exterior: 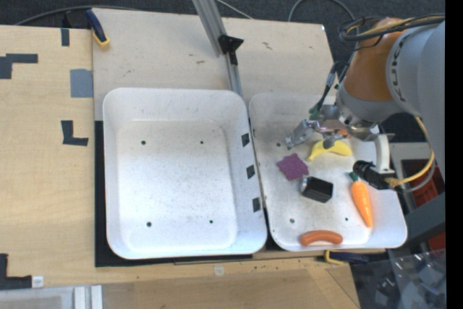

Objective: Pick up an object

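Two shallow white bins sit side by side on the bench: the left bin [130,108] and the right bin [387,228]. All the loose items lie in the right one.

From the overhead camera, the grey arm [405,76] with its orange band reaches in from three o'clock, and its gripper [300,135] hangs over the upper middle of the right bin. Whether anything sits between the tips, or how they stand, cannot be told from this slant.

A yellow banana-shaped piece [329,150] lies just at four o'clock from the gripper, partly under the wrist. A purple block [292,167] rests at six o'clock from the gripper, near but apart. A black block [317,189] lies just at five o'clock from the purple one. An orange carrot [362,204] lies at three o'clock from the black block, pointing down toward the bin's near rim. An orange-red sausage shape [321,237] lies along that near rim, at six o'clock from the black block.
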Robot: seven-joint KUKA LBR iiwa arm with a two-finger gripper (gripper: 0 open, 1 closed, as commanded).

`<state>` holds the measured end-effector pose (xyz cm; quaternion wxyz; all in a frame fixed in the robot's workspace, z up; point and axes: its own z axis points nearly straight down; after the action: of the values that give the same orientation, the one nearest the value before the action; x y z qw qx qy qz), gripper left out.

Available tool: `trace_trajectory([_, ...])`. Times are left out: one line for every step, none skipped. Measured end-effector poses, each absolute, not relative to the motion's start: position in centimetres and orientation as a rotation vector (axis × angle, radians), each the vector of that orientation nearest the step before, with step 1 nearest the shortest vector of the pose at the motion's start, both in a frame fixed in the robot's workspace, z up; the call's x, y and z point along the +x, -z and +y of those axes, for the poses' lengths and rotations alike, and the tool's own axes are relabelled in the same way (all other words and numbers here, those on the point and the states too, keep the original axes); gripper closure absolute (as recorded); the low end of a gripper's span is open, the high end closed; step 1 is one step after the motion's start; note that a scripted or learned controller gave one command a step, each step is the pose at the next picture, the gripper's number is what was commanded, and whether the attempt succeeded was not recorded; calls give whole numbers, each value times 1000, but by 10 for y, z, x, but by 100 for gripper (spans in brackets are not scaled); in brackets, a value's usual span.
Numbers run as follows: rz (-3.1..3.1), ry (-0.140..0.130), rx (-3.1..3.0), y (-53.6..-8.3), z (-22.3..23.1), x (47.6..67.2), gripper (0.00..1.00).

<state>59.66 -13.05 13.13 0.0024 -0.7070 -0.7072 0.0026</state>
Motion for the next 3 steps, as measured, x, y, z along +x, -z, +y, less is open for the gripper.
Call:
trace_trajectory([-2224,-3,-2219,-87,-130,596,0])
trace_trajectory([-2224,-2,-2219,-99,-129,597,100])
trace_trajectory([-2225,3,-2221,-152,-120,592,100])
